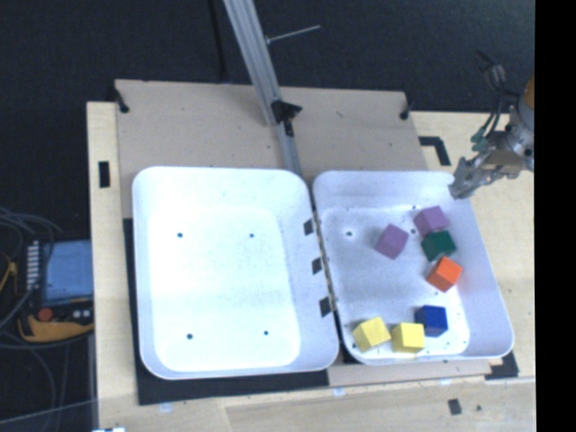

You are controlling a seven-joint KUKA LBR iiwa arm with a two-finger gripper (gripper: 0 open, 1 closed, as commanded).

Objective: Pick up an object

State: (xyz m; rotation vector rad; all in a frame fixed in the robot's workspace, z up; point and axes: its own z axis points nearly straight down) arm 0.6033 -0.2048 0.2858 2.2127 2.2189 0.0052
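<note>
Pincer (464,185) hovers over right bin's (360,196) far corner.

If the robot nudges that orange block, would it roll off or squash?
The orange block looks like a flat-faced cube, so it would probably slide, not roll. Its crisp edges suggest it is stiff. The green block sits close beside it, so a push may shift both.

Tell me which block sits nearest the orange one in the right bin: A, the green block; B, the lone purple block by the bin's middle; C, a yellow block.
A: the green block sits just above the orange block, nearly touching it, closer than any other.
</note>
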